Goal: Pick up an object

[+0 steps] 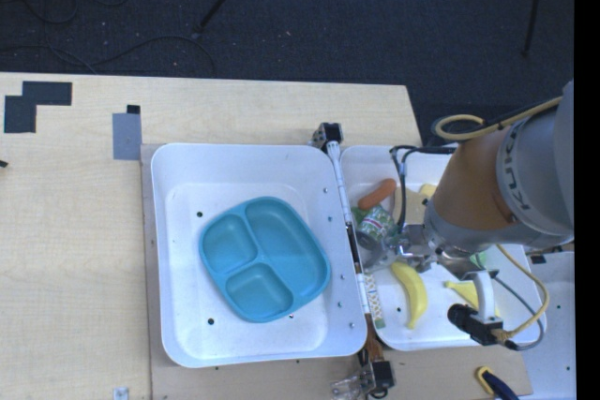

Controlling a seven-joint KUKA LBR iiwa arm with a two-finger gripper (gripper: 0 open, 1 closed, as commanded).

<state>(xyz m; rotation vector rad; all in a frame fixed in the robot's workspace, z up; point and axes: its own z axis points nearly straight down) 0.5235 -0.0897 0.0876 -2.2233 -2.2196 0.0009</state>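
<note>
- Over the right bin [525, 333], my arm [497, 192] reaches in from the right, and my gripper [405, 250] sits low among the clutter near the divider between the 2 bins.
- I cannot tell how my hand stands; the wrist hides it, and I see nothing held in it.
- Just below my gripper lies a banana [411, 293], curved, its length running up and down the bin. It is the thing I judge easiest to take.
- A banana like this is probably light and fairly stiff, with a smooth skin that may slip. I would close across its thick middle, not the tapering ends, and squeeze gently.
- Just left of my gripper lies a green packet [375, 223], and above that an orange sausage-like piece [379, 194]. The packet looks soft and crinkly, so it may buckle.
- A second yellow piece [464, 291] lies right of the banana, partly under my cables.
- The left bin [173, 201] bears 1 blue tray [264, 259] with 3 compartments, well apart from me.
</note>
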